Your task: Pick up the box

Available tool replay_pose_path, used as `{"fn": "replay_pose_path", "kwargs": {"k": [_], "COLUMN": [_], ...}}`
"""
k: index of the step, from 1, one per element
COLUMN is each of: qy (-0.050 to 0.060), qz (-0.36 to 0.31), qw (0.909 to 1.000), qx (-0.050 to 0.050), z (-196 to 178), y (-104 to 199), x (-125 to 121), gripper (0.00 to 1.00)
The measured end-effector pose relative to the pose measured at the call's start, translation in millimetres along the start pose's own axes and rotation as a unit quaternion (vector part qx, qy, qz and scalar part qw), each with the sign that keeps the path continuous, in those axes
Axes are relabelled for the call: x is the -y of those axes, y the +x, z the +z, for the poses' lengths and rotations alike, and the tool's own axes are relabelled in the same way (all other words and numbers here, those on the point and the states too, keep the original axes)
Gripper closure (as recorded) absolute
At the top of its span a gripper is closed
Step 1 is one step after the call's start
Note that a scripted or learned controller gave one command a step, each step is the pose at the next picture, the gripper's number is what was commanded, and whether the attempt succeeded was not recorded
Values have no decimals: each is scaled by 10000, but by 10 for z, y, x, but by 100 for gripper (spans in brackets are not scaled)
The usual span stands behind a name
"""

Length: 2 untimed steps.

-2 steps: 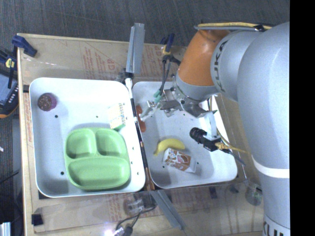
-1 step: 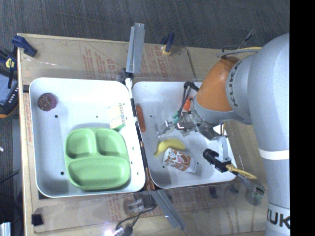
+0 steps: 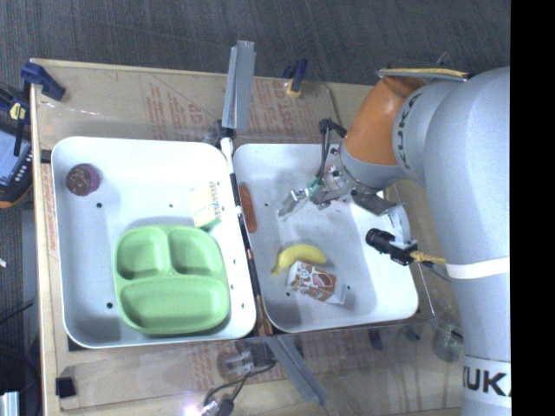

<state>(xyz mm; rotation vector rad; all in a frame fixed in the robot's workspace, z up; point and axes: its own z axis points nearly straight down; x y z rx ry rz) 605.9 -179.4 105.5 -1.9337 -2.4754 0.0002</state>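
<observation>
A small pale yellow and white box (image 3: 205, 204) lies in the left bin (image 3: 130, 159), against its right wall and just above the green tray. A flat brown and white carton (image 3: 316, 282) lies in the right bin (image 3: 386, 302), below a banana (image 3: 300, 256). My gripper (image 3: 293, 201) hangs over the upper middle of the right bin, pointing left and down. It is above and left of the banana and well apart from both the box and the carton. I see nothing held in it.
A green divided tray (image 3: 171, 279) takes up the lower half of the left bin. A dark round fruit (image 3: 82, 179) sits in that bin's top left corner. A reddish sausage (image 3: 249, 209) lies along the right bin's left wall. The arm (image 3: 416, 137) covers the right bin's upper right.
</observation>
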Motion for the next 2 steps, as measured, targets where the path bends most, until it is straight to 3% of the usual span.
{"fn": "replay_pose_path", "kwargs": {"k": [1,2], "qy": [-3,6], "qz": [355,-348], "qw": [9994,9994], "qx": [0,-4], "z": [-389,-523], "y": [-98,549], "x": [-431,-155], "gripper": [0,0]}}
